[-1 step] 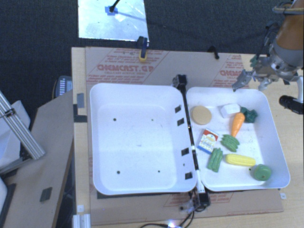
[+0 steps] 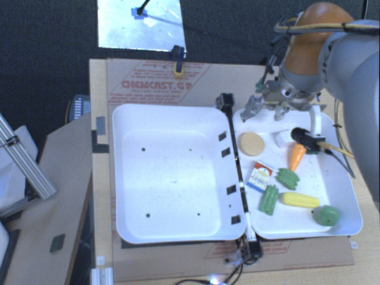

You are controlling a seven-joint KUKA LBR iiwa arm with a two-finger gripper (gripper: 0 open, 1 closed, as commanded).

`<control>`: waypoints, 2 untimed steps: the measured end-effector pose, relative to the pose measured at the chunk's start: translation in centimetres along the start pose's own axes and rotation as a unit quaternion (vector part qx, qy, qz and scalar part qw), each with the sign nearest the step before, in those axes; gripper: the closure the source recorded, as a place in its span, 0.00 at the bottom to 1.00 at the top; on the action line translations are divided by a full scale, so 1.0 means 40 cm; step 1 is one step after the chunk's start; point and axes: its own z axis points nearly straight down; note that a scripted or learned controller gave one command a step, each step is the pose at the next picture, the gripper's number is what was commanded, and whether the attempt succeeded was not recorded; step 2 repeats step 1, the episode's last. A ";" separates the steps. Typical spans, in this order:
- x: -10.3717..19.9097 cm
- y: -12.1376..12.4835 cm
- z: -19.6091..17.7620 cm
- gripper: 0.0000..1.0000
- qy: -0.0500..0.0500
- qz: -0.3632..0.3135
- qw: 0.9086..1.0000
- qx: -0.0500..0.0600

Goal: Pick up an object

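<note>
My gripper [image 2: 264, 111] hangs over the far end of the right bin [image 2: 350, 209], open, with nothing between its fingers [image 2: 249, 111]. Just in front of it lie a tan round disc [image 2: 252, 143] and a small white block [image 2: 282, 138]. An orange carrot [image 2: 297, 155] lies to the right of the disc. Nearer the front are a small red and blue box [image 2: 259, 176], two green vegetables [image 2: 288, 177] [image 2: 269, 199], a yellow corn cob [image 2: 300, 200] and a green round fruit [image 2: 326, 215].
The left bin [image 2: 172, 171] adjoins the right one along a black-clipped divider [image 2: 233, 159]. Both stand on a cardboard sheet [image 2: 154, 82]. A black fitting with cable [image 2: 307, 139] hangs from the arm beside the carrot. A yellow and blue clamp [image 2: 177, 61] sits at the back.
</note>
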 end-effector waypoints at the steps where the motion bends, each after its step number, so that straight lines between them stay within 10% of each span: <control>1: 0.264 0.005 -0.154 0.00 -0.001 0.000 1.000 -0.005; 2: 0.264 0.005 -0.154 0.00 -0.001 0.000 1.000 -0.005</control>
